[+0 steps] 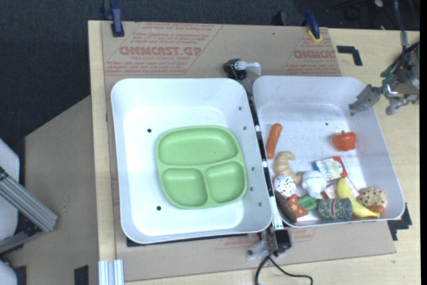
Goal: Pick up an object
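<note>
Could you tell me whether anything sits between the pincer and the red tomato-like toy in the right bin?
Nothing visible does. The pincer hangs over the right bin's far right corner, and bare white floor lies between it and the red toy, which sits apart from the toy pile.

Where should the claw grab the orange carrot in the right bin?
Grab the carrot across its middle, coming straight down from above. It lies flat and alone on the floor of the right bin, long and thin, pointing roughly up and down the picture, so the fingers likely fit best on its two long sides. The bin's wall sits close on its left, so I'd keep that finger tight to the carrot.
</note>
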Available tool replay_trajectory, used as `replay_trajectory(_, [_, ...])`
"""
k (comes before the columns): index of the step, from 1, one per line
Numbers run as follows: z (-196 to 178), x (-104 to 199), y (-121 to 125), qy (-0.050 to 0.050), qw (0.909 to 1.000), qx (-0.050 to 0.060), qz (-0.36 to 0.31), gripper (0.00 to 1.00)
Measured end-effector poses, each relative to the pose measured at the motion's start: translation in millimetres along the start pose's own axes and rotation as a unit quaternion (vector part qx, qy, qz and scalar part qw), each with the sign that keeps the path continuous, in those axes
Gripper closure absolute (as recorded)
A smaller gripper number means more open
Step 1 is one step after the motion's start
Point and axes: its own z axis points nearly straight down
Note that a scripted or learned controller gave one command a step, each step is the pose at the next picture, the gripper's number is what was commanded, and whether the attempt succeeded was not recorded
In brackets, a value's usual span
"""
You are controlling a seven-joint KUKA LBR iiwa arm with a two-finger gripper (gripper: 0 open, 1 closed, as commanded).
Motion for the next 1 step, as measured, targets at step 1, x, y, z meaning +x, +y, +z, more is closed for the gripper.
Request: replay_trajectory(1, [117.9,27.1,5.2,0.002,1.0000,0.004,-0.001,0.00])
